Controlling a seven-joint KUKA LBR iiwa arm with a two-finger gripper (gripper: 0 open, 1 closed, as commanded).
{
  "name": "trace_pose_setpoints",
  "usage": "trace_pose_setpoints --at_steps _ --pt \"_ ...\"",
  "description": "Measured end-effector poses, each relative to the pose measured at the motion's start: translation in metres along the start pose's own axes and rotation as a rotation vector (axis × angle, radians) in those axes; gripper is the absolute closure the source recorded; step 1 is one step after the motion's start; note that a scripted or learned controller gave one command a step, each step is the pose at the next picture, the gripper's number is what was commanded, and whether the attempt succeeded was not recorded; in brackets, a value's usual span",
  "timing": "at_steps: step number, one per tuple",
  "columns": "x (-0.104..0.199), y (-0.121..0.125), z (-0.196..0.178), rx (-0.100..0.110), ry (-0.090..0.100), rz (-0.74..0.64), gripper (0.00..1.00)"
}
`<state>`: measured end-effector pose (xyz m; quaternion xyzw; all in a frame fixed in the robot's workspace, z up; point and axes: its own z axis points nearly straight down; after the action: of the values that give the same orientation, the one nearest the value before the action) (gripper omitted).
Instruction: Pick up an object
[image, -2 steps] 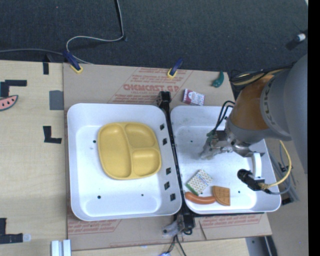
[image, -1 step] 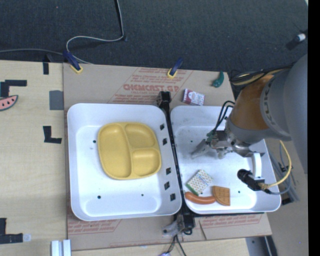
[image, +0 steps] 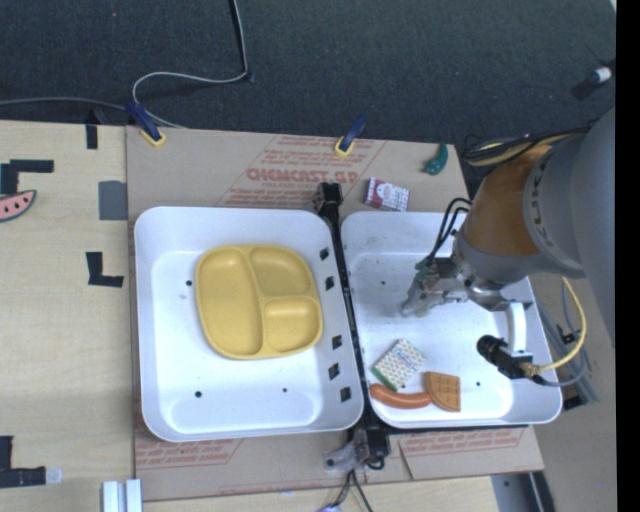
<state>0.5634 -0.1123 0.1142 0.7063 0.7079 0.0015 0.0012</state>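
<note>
- Two shallow white bins sit side by side on a surface (image: 60, 330) covered in part by a sheet of printed cardboard (image: 290, 175).
- The left bin (image: 165, 400) holds a yellow divided plate (image: 258, 300) with three sections — it lies flat, near the middle of that bin.
- The right bin (image: 385, 245) is the landmark for everything else.
- The robot arm (image: 530, 215), grey with an orange band, reaches into the right bin from its right side.
- The jaws (image: 425, 298) hang over the middle of the right bin, pointing down and toward its left wall; from this angle it is not possible to tell whether they are apart or together, and nothing can be seen between them.
- At the front of the right bin lie three small items close together — a checkered packet (image: 399, 363), a hot dog (image: 401, 398) along the front wall just below it, and a brown wedge (image: 443, 390) touching the hot dog's right end.
- All three items lie apart from the jaws, nearer the front wall.
- Just behind the right bin's back wall, on the cardboard, lies a small dark red packet (image: 385, 194).
</note>
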Motion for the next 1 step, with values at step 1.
trace_pose_setpoints --at_steps 1 --pt "0.0 -0.0001 0.0001 0.0 0.0 0.0 0.0"
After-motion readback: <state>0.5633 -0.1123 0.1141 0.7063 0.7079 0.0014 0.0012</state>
